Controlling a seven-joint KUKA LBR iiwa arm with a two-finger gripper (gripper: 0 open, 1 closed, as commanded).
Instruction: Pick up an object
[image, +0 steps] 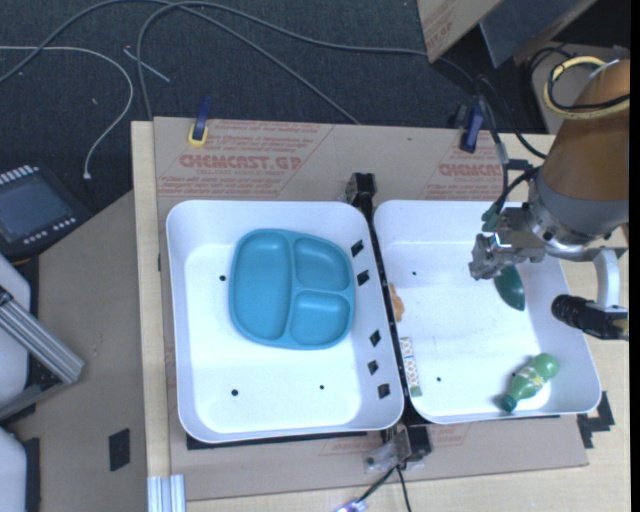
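Arm: the grey arm with its orange band enters from 3 o'clock and stands over the right bin (440, 225).
Pincer: the gripper (487, 258) hangs over the upper right part of the right bin; whether it is released or clenched cannot be told, and nothing is seen held in it.
Nearest thing: a dark green object (512, 287) lies just beside the gripper at its 4 o'clock, partly hidden by it; its shape is unclear.
Task thing: a small green bottle (527, 381) lies on its side at the 5 o'clock corner of the right bin, near the rim.
Axis: the bottle's long axis runs from 8 o'clock to 2 o'clock.
Pointing: the narrow dark end points to 8 o'clock, the pale rounded end to 2 o'clock.
Handling, judged: likely light, stiff plastic, smooth and round, so prone to roll or slip.
Hold point, judged: across the thick middle, with the closing line square to the long axis.
Risk, judged: the nearby rim may crowd the approach.
Left bin: the left bin (200, 400) holds a blue divided plate (292, 288).
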